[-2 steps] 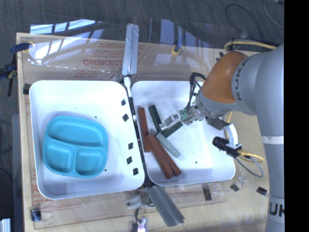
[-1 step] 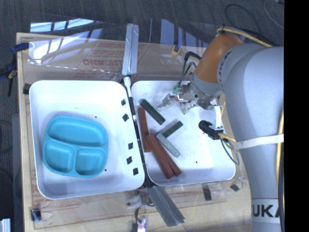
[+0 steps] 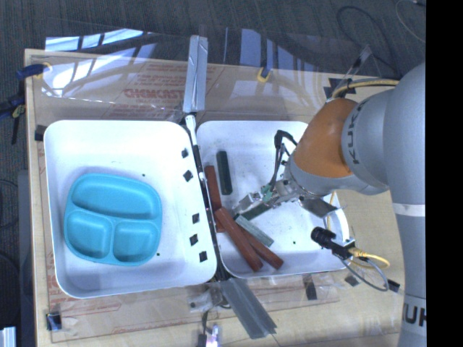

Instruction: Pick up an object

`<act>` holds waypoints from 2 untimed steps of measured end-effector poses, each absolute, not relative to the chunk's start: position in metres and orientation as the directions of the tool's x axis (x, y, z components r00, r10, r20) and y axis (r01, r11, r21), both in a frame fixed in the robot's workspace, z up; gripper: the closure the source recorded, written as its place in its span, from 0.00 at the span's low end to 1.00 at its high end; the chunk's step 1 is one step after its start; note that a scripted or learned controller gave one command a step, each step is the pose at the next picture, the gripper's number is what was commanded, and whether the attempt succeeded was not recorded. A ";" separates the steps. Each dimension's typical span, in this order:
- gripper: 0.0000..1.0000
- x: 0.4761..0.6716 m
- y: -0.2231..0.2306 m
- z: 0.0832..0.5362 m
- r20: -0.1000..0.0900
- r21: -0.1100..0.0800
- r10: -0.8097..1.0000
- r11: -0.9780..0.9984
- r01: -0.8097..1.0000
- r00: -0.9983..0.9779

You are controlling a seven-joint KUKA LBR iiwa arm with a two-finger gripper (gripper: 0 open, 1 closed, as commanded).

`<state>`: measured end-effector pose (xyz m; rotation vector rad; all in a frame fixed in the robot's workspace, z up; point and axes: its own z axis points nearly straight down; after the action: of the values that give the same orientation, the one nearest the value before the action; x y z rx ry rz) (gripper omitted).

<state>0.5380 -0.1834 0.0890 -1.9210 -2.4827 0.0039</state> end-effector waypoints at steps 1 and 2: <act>0.00 0.588 -0.165 0.087 0.002 -0.010 0.998 0.064 0.998 -0.064; 0.00 0.513 -0.173 0.089 0.002 -0.005 0.996 0.093 0.996 -0.093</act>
<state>0.5130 -0.1729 0.0891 -2.1127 -2.3187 0.0034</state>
